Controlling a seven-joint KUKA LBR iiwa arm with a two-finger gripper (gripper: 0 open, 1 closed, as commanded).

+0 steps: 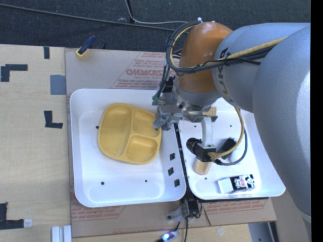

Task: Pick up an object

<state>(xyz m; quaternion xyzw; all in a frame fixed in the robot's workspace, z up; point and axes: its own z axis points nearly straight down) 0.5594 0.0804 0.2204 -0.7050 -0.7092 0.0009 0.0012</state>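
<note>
Currently the arm (262, 79) reaches in from the view's right and its gripper (165, 118) sits low over the seam where the two bins meet, just beside the right edge of the yellow divided plate (126, 132). You cannot tell from this view whether the jaws are apart or together, and nothing is seen between them. The plate lies flat in the left bin (83, 185), towards its upper half. It is a rounded square, nearly as broad as long, so no long axis is clear. Its one large compartment faces the view's left and its two smaller compartments face the right, the whole turned slightly off the bin's walls. Red print on the cardboard sheet (111, 69) under the bins reads "CHEMCAS", the rest covered by the arm. In the right bin (272, 185), a small white box (236, 183) carries a black and red label too small to read, and a tan cylinder (203, 166) stands near it. Bare bin floor lies below the plate and along its left side; its right edge is close to the dividing wall.
</note>
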